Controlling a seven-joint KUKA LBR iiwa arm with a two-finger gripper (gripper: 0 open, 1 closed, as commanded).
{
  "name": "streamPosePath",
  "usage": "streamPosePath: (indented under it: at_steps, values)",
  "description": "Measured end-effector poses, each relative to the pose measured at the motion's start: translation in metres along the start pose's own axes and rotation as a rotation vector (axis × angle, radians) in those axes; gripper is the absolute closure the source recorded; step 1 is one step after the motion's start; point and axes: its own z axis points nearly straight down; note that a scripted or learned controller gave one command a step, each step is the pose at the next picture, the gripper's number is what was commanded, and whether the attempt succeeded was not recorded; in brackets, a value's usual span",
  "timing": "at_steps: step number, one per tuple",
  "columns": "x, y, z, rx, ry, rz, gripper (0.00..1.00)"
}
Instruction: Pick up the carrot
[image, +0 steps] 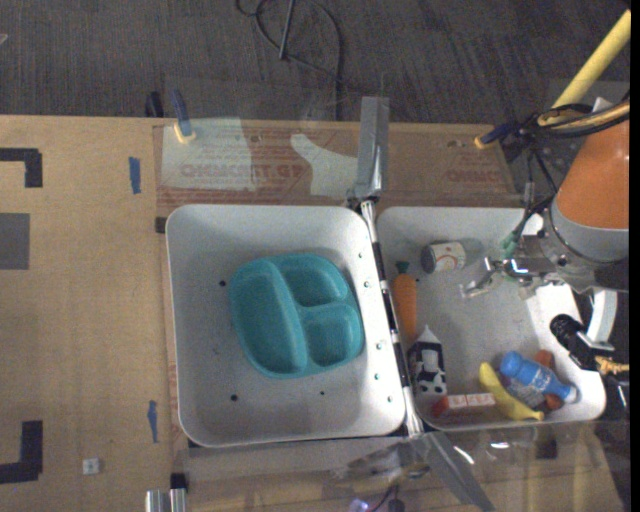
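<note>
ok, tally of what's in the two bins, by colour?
Teal: 1, tray, left bin
Orange: 1, carrot, right bin
Yellow: 1, banana
Blue: 1, bottle
Black and white: 1, cow carton
Grey/white: 1, can
Red and white: 1, small packet
Total: 7

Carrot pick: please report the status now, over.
Hand over the right bin, away from target. Carrot lies by the bin's left wall, untouched. Cow-patterned toy just below it, can to its right.
</note>
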Motion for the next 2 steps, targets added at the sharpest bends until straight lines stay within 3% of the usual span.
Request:
streamPosePath:
  at_steps: [1, 2]
  values:
    - [0.0224, 0.0172, 0.1071, -0.011, -0.002, 0.021, 0.00]
    - [0.0187, 0.0181, 0.0973, -0.015, -0.007, 0.027, 1.00]
